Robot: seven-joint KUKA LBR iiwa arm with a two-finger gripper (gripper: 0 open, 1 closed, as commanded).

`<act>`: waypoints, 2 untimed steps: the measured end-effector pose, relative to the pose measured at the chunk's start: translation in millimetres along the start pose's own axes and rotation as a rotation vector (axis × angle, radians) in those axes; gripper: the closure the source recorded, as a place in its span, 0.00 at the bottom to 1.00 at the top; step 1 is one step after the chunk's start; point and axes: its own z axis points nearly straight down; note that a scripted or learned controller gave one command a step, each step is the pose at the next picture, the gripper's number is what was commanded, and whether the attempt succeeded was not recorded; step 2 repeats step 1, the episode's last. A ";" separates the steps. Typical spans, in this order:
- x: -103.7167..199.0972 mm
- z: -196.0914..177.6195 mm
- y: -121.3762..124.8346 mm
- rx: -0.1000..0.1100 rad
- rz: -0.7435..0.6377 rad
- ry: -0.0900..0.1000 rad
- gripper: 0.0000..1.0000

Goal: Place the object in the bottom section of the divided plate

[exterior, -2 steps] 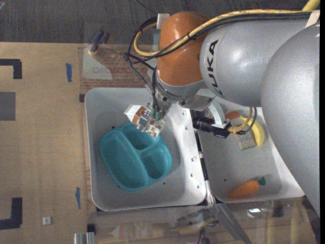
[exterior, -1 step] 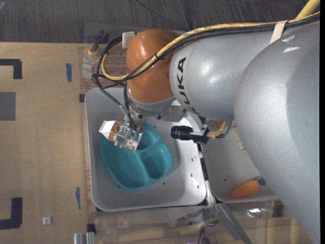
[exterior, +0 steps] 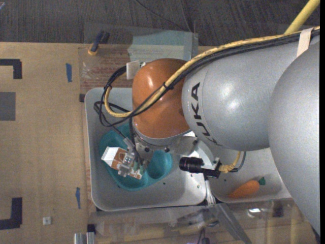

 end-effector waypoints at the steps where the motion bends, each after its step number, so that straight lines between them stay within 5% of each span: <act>1: -0.6 -0.1 -0.5 0.000 0.002 0.000 0.00; 2: -0.6 -0.1 -0.5 0.000 0.002 0.000 0.00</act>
